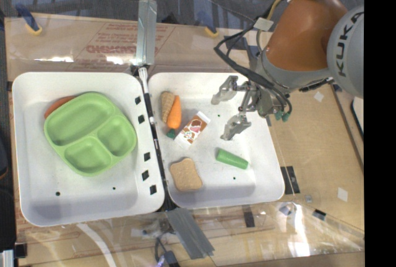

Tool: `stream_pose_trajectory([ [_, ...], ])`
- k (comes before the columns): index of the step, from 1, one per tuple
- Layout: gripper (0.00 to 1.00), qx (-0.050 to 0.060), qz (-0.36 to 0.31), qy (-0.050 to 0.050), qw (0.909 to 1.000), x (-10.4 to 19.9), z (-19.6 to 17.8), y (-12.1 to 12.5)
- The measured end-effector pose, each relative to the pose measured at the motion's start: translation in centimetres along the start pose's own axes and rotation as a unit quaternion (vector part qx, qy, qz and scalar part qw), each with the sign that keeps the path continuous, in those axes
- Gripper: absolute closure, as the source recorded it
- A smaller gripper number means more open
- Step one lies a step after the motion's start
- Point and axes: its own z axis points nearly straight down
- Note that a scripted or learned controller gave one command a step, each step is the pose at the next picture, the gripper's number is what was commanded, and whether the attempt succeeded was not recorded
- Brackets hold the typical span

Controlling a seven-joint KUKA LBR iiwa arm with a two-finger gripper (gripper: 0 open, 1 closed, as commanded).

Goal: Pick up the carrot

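The carrot (174,113) is a short orange piece with a green stub at its near end, lying in the right bin (266,182) close to its left wall, touching a tan bread roll (166,104). My gripper (230,109) hovers over the middle-right of that bin, well to the right of the carrot. Its two grey fingers (224,90) are spread apart with nothing between them.
Also in the right bin are a small printed packet (192,128), a green wedge (231,159) and a slice of toast (185,174). The left bin (37,198) holds a green divided plate (90,132) over something orange. A metal divider (146,37) runs between the bins.
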Motion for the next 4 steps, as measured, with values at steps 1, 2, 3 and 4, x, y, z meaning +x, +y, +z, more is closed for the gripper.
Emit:
stream_pose_trajectory([
  [1, 0.00, -0.002, -0.117, 0.003, 0.9931, -4.2, 11.3, 0.8],
  [2, 0.00, 0.003, -0.029, -0.009, 0.9995, -9.3, 13.8, 4.1],
  [3, 1.00, 0.003, -0.033, -0.019, 0.9993, -9.9, 12.3, 4.5],
  [4, 1.00, -0.001, 0.044, -0.005, 0.9990, -9.4, 2.0, 11.1],
])
